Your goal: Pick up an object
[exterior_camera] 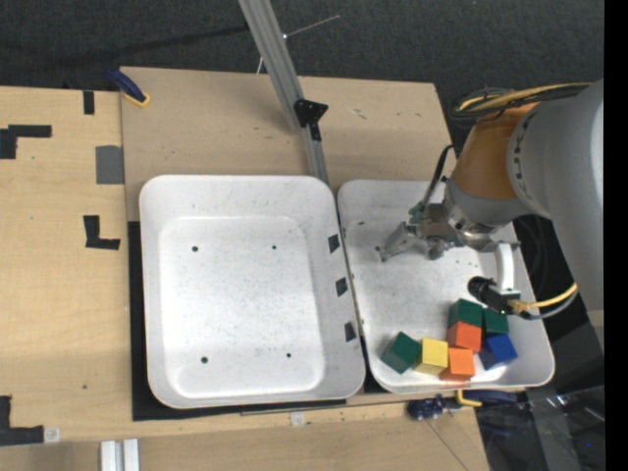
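fingers (412,247) spread wide over bare right bin (392,292) floor (nothing between them)

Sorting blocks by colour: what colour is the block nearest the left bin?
Dark green block, seen in the camera view.

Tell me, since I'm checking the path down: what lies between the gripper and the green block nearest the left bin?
Bare white bin floor. In the camera view, nothing lies between the gripper and that green block.
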Robot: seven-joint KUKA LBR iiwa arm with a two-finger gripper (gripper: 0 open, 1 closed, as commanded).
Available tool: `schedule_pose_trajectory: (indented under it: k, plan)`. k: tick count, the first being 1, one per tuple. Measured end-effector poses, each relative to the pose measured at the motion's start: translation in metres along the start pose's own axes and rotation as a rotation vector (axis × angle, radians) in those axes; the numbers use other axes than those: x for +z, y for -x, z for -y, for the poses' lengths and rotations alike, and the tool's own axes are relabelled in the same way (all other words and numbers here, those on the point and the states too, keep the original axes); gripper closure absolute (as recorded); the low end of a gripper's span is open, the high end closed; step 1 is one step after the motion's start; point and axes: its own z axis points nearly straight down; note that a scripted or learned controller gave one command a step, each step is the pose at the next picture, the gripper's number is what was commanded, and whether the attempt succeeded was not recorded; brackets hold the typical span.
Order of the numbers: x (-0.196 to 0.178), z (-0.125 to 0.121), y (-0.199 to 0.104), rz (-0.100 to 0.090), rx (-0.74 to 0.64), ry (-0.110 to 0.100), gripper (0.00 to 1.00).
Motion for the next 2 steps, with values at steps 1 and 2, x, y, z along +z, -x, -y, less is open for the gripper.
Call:
schedule_pose_trajectory:
  k: [1, 2]
  plan:
    - [-0.013, -0.001, -0.001, -0.001, -0.001, 0.004, 1.0]
    - [-0.062, 0.0, 0.008, 0.001, 0.001, 0.01, 1.0]
